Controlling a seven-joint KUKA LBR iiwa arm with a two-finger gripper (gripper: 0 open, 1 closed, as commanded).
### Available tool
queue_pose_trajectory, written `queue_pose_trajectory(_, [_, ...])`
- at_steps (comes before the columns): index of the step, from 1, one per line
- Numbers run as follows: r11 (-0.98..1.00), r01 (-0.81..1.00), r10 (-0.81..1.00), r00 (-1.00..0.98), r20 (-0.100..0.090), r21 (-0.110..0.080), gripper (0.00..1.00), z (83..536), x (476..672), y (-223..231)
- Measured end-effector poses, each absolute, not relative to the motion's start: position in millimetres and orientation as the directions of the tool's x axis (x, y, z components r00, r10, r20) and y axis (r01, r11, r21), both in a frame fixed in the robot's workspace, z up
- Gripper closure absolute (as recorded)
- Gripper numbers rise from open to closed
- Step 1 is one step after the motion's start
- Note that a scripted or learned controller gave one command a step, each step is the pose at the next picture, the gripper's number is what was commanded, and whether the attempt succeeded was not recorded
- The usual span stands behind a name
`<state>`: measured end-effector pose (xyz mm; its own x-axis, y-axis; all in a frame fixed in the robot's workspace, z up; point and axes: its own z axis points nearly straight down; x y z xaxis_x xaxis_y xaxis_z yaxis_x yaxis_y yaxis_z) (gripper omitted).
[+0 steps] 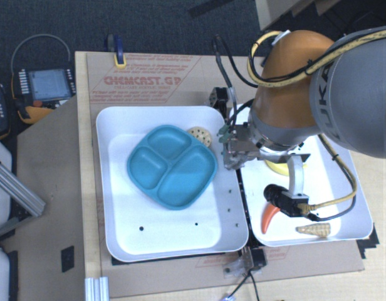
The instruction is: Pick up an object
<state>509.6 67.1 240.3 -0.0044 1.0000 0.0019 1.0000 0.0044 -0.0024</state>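
Note:
A blue divided plate (pixel 172 165) lies tilted in the left bin (pixel 161 237). A round tan cracker (pixel 198 134) peeks out behind its far right corner. In the right bin (pixel 349 224) lie an orange carrot-shaped piece (pixel 269 218), a tan cone (pixel 317 231) near the front wall, and a yellow thing (pixel 279 167) mostly hidden under the arm. My gripper (pixel 234 156) hangs low over the walls where the two bins meet, just right of the plate's edge. The wrist covers much of the right bin.
Cardboard sheets (pixel 143 77) line the bench behind the bins. A small screen device (pixel 47 83) sits far left on dark carpet. The left bin's front half is bare white floor with a few small dark specks (pixel 141 228).

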Motion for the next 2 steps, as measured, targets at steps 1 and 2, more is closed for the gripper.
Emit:
queue_pose_trajectory(1, [0.003, 1.000, 1.000, -0.003, 0.001, -0.004, 1.00, 233.4, 500.4, 91.4])
queue_pose_trajectory(2, [0.001, 1.000, 1.000, -0.001, 0.000, -0.003, 0.00, 233.7, 500.8, 90.1])
